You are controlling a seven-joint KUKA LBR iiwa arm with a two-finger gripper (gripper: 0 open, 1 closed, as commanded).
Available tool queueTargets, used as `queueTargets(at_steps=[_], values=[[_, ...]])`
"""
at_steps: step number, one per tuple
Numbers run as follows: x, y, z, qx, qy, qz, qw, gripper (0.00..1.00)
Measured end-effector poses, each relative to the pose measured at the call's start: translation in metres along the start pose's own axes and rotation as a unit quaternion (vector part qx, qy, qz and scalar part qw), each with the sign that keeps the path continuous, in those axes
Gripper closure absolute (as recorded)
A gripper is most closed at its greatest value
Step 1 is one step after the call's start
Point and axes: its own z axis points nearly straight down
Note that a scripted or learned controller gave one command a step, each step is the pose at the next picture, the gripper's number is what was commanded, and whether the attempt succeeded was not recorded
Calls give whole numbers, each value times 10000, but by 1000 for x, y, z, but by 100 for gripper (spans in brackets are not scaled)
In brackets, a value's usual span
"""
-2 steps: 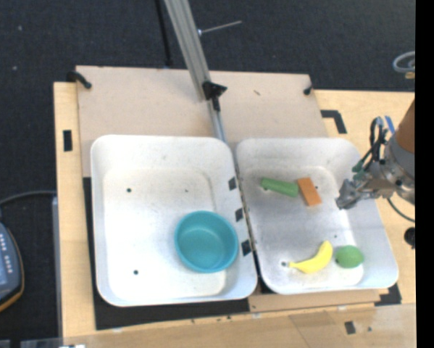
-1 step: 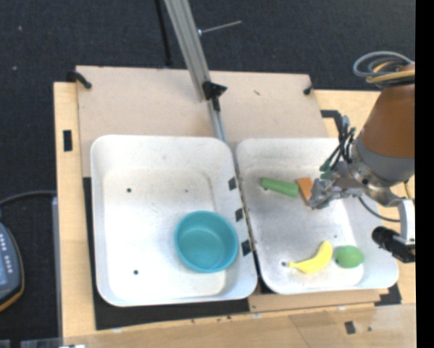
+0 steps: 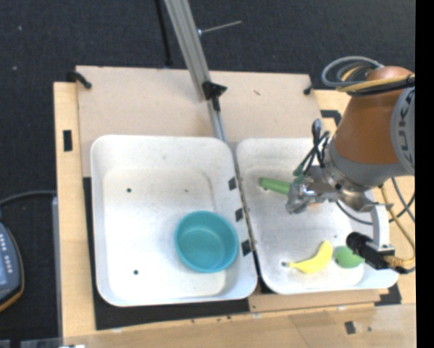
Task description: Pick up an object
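White bins (image 3: pixel 115 194), tan counter (image 3: pixel 144 100). Teal bowl (image 3: pixel 205 241), yellow banana (image 3: pixel 312 260), green ball (image 3: pixel 347 257), green stick (image 3: pixel 275 186). Arm (image 3: pixel 372 133) orange, grey.

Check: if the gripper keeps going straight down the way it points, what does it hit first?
Probably the bare floor of the right bin, just right of the green object. The gripper points down and slightly left. Depth is unclear from above, so it could clip that object's near end.

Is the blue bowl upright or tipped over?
Upright. The blue bowl sits in the left bin with its round opening facing up and its inside visible.
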Motion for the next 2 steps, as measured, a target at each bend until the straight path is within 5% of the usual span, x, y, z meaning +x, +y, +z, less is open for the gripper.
queueTargets(at_steps=[2], values=[[111,18,-12,-2,7,-12,10000,100]])
